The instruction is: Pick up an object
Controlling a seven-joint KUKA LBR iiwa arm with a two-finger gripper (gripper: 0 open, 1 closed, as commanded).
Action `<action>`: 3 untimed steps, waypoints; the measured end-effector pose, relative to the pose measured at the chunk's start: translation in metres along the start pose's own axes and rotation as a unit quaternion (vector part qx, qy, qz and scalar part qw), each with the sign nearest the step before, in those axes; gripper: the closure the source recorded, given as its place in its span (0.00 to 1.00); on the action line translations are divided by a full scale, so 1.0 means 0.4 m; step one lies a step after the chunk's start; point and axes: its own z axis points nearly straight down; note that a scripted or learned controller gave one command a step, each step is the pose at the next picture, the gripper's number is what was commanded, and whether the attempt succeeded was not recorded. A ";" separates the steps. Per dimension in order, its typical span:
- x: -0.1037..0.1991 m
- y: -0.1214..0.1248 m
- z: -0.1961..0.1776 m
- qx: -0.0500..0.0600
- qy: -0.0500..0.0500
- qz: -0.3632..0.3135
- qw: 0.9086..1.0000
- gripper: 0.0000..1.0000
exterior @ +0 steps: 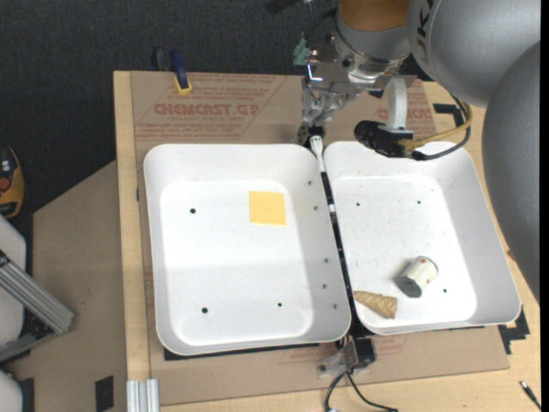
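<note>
Three loose things lie in the bins: a yellow square (267, 207) flat in the left bin (163, 256), and in the right bin (480, 230), toward the lower right of the frame, a small white cylinder (418, 275) and a tan cone (377, 303) just beside it. We see the gripper (314, 127) at the top centre, over the rear rims where both bins meet; we cannot tell its opening. We judge the main risk to be a descent here striking the rims and closing on nothing. Elsewhere, we expect the thin square to slip under fingertips, while the cylinder may roll off.
</note>
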 end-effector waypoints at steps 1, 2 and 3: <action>0.051 -0.108 -0.045 0.000 0.001 -0.001 1.000 1.00; 0.367 -0.259 0.146 0.004 0.001 -0.006 1.000 1.00; 0.214 -0.259 0.036 -0.004 0.000 0.003 1.000 1.00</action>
